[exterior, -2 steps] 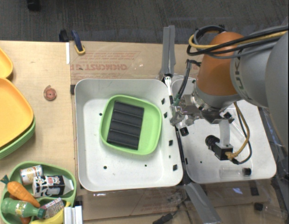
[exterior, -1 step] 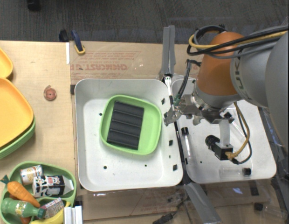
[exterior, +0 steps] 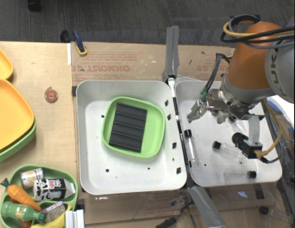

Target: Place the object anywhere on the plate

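Note:
A square green plate (exterior: 157,115) lies in the left bin (exterior: 90,175). A black ridged rectangular block (exterior: 128,127) rests flat on the middle of the plate. My gripper (exterior: 211,112) hangs over the upper part of the right bin (exterior: 204,175), well to the right of the plate and apart from the block. The grey wrist and orange band hide its tips from above, and nothing shows in its grasp.
In the right bin lie a clear tube with a black cap (exterior: 224,149), another clear tube (exterior: 239,175) near the front edge, and a small black piece (exterior: 188,133) by the divider. Stacked yellow plates (exterior: 9,113) and a green bowl of toy food (exterior: 35,194) sit on the bench left.

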Tool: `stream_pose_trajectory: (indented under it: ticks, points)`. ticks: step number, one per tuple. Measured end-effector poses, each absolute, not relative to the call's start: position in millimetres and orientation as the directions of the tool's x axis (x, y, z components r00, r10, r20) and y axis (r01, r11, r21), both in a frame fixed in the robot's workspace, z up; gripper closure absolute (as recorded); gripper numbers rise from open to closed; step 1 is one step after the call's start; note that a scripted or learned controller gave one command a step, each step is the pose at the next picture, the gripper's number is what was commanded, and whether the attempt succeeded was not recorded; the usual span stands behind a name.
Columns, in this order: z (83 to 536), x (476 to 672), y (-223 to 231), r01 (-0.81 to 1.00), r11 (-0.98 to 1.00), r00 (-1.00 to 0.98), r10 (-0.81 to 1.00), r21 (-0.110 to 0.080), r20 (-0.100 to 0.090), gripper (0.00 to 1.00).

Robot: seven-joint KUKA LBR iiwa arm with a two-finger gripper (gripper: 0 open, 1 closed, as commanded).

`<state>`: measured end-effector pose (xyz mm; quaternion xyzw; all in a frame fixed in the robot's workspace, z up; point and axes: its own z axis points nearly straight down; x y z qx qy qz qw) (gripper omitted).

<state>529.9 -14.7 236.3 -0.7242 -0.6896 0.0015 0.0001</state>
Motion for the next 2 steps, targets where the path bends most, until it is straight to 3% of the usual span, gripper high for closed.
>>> stream_pose_trajectory:
  ticks: [1, 2]
  points:
    - [298, 493.7, -45, 0.997, -0.081, 0.081, 0.997, -0.002, -0.002, 0.00]
    - [226, 477.4, 18, 0.984, -0.177, 0.177, 0.984, -0.004, -0.002, 0.00]
